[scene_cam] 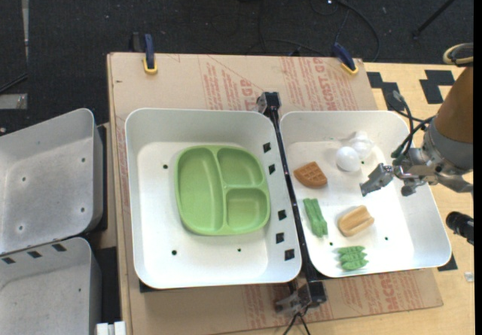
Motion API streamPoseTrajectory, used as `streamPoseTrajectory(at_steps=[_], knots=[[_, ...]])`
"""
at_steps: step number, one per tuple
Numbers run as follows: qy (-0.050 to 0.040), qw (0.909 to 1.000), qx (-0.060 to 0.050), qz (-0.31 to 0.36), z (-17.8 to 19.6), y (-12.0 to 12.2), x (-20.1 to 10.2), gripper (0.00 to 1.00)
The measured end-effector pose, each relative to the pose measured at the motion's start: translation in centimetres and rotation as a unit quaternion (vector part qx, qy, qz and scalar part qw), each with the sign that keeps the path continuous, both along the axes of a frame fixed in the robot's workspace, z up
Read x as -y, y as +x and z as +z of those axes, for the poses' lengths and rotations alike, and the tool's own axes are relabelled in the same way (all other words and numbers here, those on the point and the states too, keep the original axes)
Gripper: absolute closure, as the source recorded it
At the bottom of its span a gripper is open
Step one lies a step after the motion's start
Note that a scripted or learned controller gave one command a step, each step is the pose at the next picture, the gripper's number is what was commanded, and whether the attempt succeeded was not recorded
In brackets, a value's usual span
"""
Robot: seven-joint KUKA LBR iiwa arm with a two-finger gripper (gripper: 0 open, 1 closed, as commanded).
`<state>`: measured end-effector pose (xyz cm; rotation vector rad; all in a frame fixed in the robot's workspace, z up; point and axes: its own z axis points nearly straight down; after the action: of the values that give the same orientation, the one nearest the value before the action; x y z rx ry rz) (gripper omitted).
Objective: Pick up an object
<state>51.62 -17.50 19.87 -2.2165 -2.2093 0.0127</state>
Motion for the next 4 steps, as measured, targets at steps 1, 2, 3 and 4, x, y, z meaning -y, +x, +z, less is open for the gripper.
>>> streamPoseTrajectory(at_steps=[1,2,3,4], knots=[[-0.0013,1.0,0.007,0.002,0.8,0.3,-0.1,0.0],[-0.0012,1.0,0.006,0.001,-5.1,-0.2,0.5,0.0],[-0.0012,1.0,0.006,0.001,-10.3,-0.2,0.4,0.0],[-0.0014,1.0,0.007,0.001,-9.1,-0.2,0.4,1.0]])
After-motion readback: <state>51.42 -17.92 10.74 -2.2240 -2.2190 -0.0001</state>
